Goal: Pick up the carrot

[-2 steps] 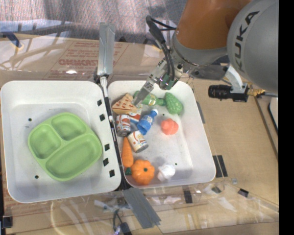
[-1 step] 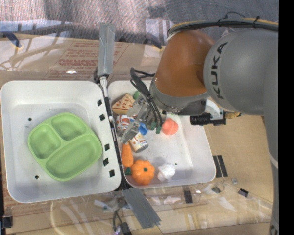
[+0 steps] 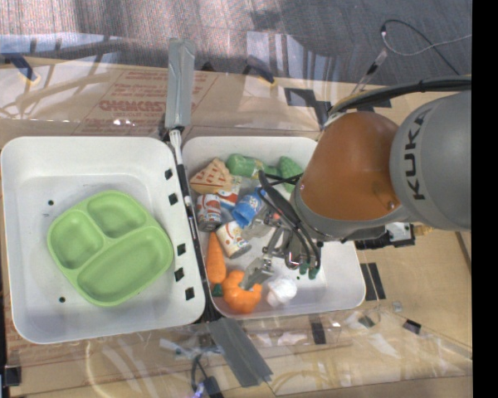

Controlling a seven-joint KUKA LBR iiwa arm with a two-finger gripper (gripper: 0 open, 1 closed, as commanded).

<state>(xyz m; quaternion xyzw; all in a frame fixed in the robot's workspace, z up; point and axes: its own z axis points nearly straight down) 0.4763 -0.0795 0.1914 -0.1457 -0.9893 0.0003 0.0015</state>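
Note:
The carrot [image 3: 217, 261], a short orange stick, lies along the left wall of the right bin [image 3: 349, 282], near its front. My gripper [image 3: 267, 262] hangs low over the middle of that bin, a little to the right of the carrot and apart from it. The orange wrist band and grey arm cover the bin's right half. Nothing shows as held.
Beside the carrot sit a round orange fruit [image 3: 241, 295] and a white piece [image 3: 280, 290]. Behind it lie a small can [image 3: 209, 211], a blue-capped bottle [image 3: 245, 210], a tan wedge [image 3: 212, 177] and green toys [image 3: 243, 165]. The left bin [image 3: 25, 172] holds a green divided plate [image 3: 109, 245].

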